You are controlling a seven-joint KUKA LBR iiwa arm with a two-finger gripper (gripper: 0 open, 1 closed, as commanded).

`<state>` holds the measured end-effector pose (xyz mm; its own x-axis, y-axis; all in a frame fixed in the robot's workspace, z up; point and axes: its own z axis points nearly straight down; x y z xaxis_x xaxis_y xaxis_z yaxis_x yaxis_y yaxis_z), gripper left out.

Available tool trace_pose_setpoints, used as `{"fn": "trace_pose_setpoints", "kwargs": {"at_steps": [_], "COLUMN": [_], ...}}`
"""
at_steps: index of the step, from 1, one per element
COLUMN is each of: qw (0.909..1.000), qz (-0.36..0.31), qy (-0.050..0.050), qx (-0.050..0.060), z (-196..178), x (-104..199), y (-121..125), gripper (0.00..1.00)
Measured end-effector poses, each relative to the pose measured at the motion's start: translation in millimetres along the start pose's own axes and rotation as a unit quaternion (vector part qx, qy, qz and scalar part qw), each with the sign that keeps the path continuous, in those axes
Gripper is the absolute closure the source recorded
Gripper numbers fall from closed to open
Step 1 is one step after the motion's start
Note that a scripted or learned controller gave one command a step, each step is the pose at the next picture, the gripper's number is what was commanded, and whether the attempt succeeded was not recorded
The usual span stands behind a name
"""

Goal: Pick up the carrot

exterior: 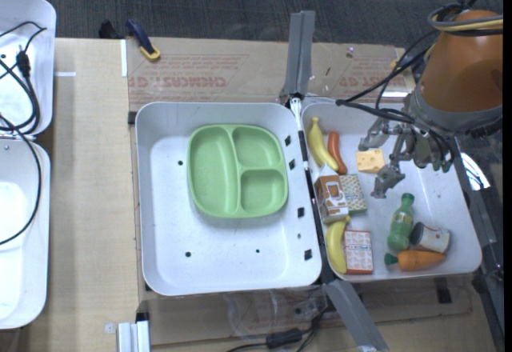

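We see the carrot (420,260) lying on its side along the near edge of the right bin (466,206), toward that bin's right corner, its green end pointing left. A small can (431,238) with a red band lies just behind it, seemingly touching, and a green bottle (401,222) stands right beside both, its cap tilted toward the far side.

The arm (464,62) comes in over the right bin's far right corner, its orange band big in our view. The gripper (391,162) hangs below it over the middle of the bin, well apart from the carrot and farther back. Its two fingers (387,181) stand spread, with a clear gap between them, and we see nothing held there; how high the tips sit above the bin floor we can't quite judge from this slant. A wedge of yellow cheese (370,161) lies between the fingers' bases as we look down, though it appears to rest on the bin floor.

Along the left wall of the same bin we find a banana (321,143) and a red sausage (335,152) side by side, then a small printed box (339,196), then a second banana (336,244) next to a red and white carton (358,251).

The left bin (160,206) holds a green divided plate (238,170), lying flat near its middle.
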<state>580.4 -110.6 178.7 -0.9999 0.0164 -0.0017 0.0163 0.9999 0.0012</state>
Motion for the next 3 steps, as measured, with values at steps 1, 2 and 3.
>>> {"fn": "trace_pose_setpoints", "kwargs": {"at_steps": [1, 2, 3], "qw": [0.9995, 0.9841, 0.9859], "qz": [0.031, -0.178, -0.167], "qy": [-0.002, -0.002, -0.003], "qx": [0.0, 0.0, 0.0], "z": [1, 85, 85], "x": [-49, -54, -81], "y": [-62, -79, -45], "gripper": [0.0, 0.0, 0.0]}}
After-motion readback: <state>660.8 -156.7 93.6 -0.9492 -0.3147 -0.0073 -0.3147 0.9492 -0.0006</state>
